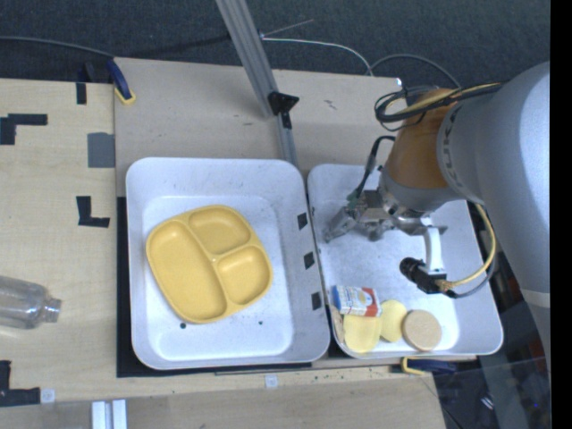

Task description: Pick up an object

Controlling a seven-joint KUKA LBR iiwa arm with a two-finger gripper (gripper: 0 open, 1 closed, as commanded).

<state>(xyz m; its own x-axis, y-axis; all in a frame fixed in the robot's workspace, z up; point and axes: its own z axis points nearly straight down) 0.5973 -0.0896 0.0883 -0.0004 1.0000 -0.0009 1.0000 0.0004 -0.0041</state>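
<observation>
Objects for picking are being kept in the near corner of the right bin [474, 329]: a small red-and-white carton [356, 299], a yellow piece [361, 333] and a tan round disc [422, 329], all touching or just beside one another. The gripper [350, 222] is being positioned low over the bin's bare far-left area, well apart from them; whether anything is being gripped cannot be told. A yellow divided plate [208, 262] is being held in the left bin [152, 172].

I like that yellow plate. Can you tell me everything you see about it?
The yellow plate looks like smooth plastic, with rounded corners and three sunken sections: one long one on its left side and two smaller ones on its right. Nothing lies in the sections. It lies flat, turned at a slant, on the floor of the left bin, near its middle, apart from the walls. Nothing else touches it.
</observation>
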